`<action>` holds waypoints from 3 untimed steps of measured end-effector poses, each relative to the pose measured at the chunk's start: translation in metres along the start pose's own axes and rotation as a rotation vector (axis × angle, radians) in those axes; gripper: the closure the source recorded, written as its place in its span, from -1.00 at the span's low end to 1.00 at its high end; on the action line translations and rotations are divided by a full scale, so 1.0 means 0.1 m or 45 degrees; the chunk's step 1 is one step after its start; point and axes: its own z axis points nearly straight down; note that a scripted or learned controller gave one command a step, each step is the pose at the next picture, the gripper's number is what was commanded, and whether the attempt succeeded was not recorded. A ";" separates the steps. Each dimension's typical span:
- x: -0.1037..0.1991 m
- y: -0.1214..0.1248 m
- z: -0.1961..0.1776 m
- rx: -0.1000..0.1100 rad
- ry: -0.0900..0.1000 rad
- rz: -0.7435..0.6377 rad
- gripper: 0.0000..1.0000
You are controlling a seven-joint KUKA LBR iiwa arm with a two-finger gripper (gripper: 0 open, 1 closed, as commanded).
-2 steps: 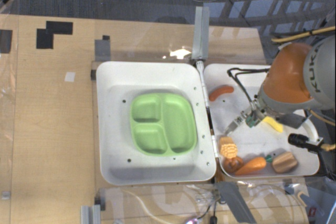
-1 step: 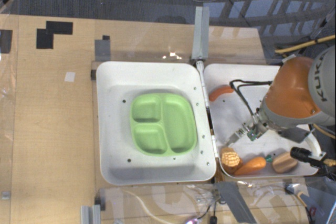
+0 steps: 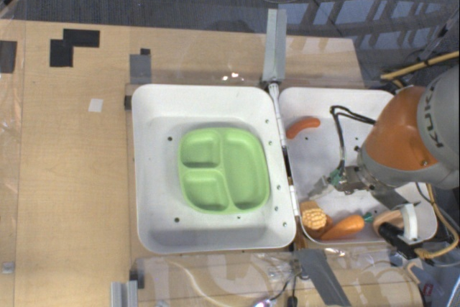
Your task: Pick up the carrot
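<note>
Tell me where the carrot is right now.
The carrot lies in the right bin, near its front edge, just right of the corn and below the arm's wrist.

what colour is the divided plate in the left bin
Light green divided plastic plate, seen best in the camera view.

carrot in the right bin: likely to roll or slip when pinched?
The carrot looks smooth and glossy, so it may slip. Its rounded, tapered shape suggests it could roll or squirt sideways. It appears rigid, and it lies beside the corn near the right bin front wall, which could crowd it.
</note>
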 end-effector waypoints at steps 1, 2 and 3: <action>0.00 0.04 -0.12 -0.011 -0.002 -0.002 1.00; 0.60 0.49 -0.94 0.014 -0.001 0.447 1.00; 0.60 0.49 -0.94 0.014 -0.001 0.446 -1.00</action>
